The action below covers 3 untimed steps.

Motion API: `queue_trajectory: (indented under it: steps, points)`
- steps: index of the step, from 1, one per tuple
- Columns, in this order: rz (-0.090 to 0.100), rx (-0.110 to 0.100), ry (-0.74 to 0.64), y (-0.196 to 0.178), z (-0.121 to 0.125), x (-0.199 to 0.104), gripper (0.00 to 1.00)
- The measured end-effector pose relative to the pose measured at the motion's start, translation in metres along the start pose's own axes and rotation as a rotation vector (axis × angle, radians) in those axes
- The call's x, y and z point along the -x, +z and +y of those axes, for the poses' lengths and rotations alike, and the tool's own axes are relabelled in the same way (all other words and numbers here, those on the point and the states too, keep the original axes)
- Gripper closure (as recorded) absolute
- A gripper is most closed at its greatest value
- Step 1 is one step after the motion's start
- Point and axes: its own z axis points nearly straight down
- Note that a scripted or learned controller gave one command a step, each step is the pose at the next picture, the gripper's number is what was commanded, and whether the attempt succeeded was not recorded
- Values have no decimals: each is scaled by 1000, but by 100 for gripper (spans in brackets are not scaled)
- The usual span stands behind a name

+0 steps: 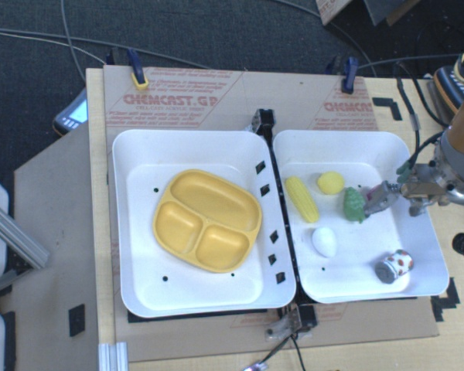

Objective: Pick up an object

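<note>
In the right bin [417, 230] lie a corn cob [301, 199], a small yellow round fruit [330, 182], a green broccoli-like piece [353, 205], a white egg [323, 242] and a grey and red object [394, 267]. My gripper [377, 197] reaches in from the right, low over the bin. Its tip is right against the green piece's right side. The view does not tell whether the green piece is held.
A yellow divided plate [207, 220] fills the middle of the left bin [131, 207]. A black divider with clips [272, 207] runs between the bins. Cables hang by the arm at the right edge.
</note>
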Motion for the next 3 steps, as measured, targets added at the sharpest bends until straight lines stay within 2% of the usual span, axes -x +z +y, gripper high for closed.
queue_trajectory:
  steps: [1, 2, 3]
  points:
    - [-3, 12, -3, -6, 2, 0, 0]
    - [-1, 6, -1, 56, 0, 4, 0]
    - [-1, 7, -1, 101, -5, 9, 0]
